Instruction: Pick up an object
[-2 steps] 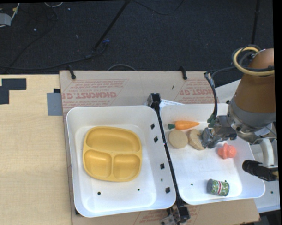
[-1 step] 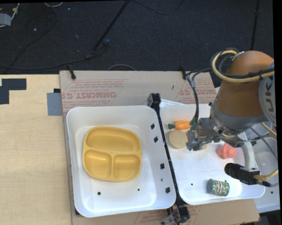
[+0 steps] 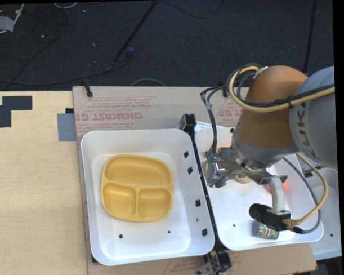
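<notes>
Gripper [image 3: 217, 171] is hanging low over the right bin [image 3: 235, 219], tucked under the arm's bulky wrist and sitting close against that bin's left wall, toward its far end. From where I am standing the wrist is covering most of it, so I cannot tell whether it is open or closed, and nothing is showing in its hold.

The pick is turning on which way the arm is going to travel. A small red-orange piece [image 3: 276, 186] is peeking out to the right of the gripper and slightly nearer, half hidden behind the arm's own hardware. A small green-and-white item [image 3: 265, 233] is lying farther off, toward the bin's near right corner; its long axis seems to be running roughly left to right, tilting a little. A pale scrap [image 3: 241, 180] is showing just right of the gripper, too hidden to name. I would judge the red-orange piece to be the closer candidate, a short shift rightward.

Across the two touching bin walls, the left bin [image 3: 136, 245] is holding a yellow divided plate [image 3: 137, 186], lying flat near its middle, well to the left of the gripper. Reaching it would mean lifting over the walls first.
</notes>
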`<state>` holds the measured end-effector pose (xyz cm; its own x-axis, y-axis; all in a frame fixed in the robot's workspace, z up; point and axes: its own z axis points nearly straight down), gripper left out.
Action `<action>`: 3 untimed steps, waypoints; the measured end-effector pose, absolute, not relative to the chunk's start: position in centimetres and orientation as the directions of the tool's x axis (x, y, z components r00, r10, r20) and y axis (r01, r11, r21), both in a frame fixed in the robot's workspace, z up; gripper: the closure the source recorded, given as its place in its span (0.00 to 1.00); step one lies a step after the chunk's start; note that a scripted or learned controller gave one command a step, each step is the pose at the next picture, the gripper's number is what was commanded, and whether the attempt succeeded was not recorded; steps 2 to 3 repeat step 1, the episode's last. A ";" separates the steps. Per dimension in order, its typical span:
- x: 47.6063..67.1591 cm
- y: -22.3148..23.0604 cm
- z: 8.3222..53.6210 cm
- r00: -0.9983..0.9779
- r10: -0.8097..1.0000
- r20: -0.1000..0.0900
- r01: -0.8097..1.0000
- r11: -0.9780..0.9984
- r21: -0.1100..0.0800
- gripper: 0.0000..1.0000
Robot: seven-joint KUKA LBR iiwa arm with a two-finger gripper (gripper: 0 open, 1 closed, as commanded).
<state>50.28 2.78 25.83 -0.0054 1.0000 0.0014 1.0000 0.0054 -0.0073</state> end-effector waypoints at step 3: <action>50.7 7.4 22.9 -0.005 1.000 0.000 1.000 0.005 -0.010 1.00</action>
